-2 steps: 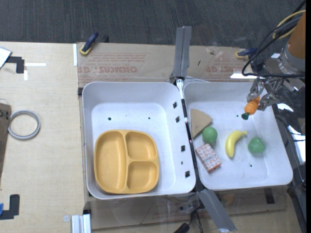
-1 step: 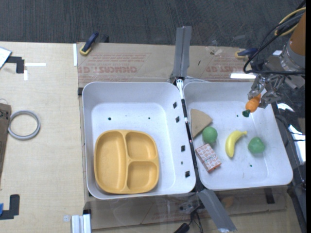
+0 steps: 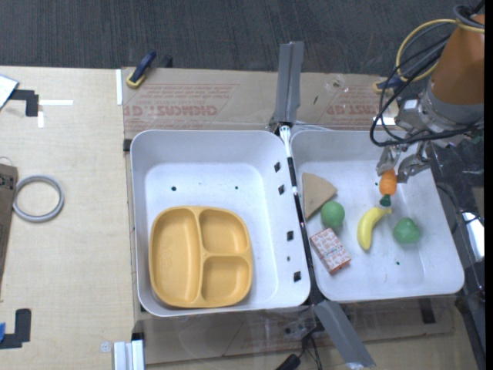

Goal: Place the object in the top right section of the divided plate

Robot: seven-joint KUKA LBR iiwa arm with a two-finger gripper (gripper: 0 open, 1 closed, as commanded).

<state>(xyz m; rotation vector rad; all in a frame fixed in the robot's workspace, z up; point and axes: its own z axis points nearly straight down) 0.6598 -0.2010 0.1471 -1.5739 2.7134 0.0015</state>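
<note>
Cardboard-topped desk (image 3: 69, 284), two white bins. Lower left: yellow divided plate (image 3: 202, 254) lies bare, sections unfilled. Right bin (image 3: 431, 280): box (image 3: 330, 250), banana (image 3: 370, 227), green balls. Farther up, jaws (image 3: 394, 169) hang over an orange carrot-like object (image 3: 387, 183); grasp state cannot tell.

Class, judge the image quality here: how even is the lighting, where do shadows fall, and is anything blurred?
Camera view: lighting is soft and even, with no strong glare on the white bins; faint shadows sit under the banana and yellow divided plate; focus is fairly sharp, though the gripper looks slightly soft.
</note>
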